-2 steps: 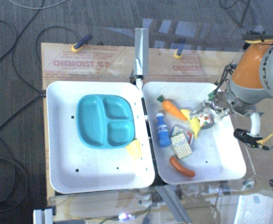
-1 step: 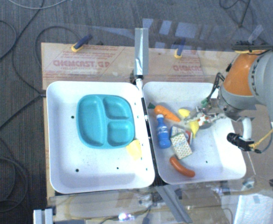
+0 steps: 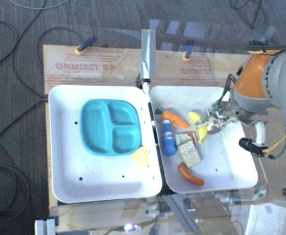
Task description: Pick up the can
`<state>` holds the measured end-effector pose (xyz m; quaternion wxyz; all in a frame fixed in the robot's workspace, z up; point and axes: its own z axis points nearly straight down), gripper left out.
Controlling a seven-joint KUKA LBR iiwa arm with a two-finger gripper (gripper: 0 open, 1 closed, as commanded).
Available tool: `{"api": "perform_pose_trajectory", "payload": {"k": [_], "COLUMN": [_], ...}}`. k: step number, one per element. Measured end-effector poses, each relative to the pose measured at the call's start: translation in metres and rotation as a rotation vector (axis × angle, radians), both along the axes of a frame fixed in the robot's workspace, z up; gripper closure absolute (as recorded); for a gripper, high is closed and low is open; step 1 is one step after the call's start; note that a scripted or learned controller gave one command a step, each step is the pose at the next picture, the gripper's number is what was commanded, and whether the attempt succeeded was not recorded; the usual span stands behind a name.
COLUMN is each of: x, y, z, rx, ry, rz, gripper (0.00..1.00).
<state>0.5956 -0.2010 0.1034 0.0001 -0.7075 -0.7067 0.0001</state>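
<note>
Can (image 3: 188, 151) lies apart, down-left of the jaws, whose opening I cannot tell.

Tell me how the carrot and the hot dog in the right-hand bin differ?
The carrot is orange with a green tip and lies near the bin's far side; the hot dog is red-brown and lies near its front edge. The carrot tapers; the hot dog is rounded at both ends. Both lie flat, slanting the same way.
</note>
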Motion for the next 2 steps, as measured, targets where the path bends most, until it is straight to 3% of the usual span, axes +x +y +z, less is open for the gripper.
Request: {"api": "perform_pose_trajectory", "payload": {"k": [1, 2], "x": [-0.014, -0.005], "y": [0.002, 0.053], "z": [-0.01, 0.087], "rx": [-0.009, -0.001], "ry": [-0.02, 0.002], "rz": [0.039, 0.021], "gripper": [1.0, 1.0]}}
